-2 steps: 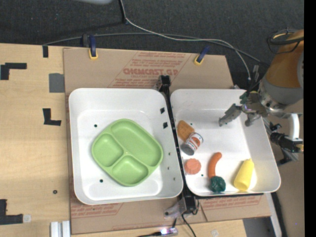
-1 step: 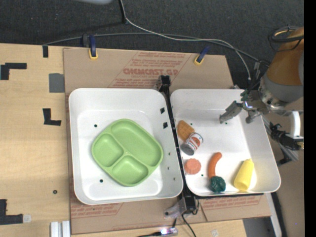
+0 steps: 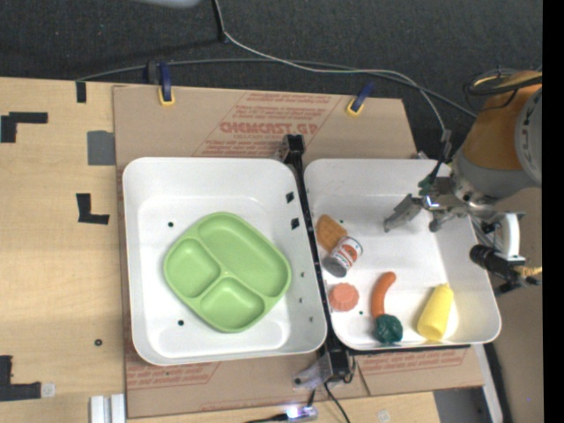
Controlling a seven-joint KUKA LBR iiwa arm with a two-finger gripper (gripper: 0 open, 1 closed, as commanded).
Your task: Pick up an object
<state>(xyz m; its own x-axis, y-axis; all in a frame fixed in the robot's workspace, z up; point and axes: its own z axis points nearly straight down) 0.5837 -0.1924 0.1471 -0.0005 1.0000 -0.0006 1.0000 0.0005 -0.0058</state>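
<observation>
Gripper hangs spread and empty over the right bin; I'm on the approach. Carrot lies below it, so I'd descend there and clench.

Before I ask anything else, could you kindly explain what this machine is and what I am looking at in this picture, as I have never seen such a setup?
You are looking down at a slant from one fixed camera above a bench. The grey machine with the orange band is a robot arm reaching in from the right. Its hand has two fingers, spread open and holding nothing, above the right bin.

Two shallow white bins sit side by side. The left bin holds a green divided plate. The right bin holds small toys: a brown piece, a little can, a pink round slice, an orange carrot with a dark green top, and a yellow piece.

The job is to pick one up; none is lifted yet.
</observation>
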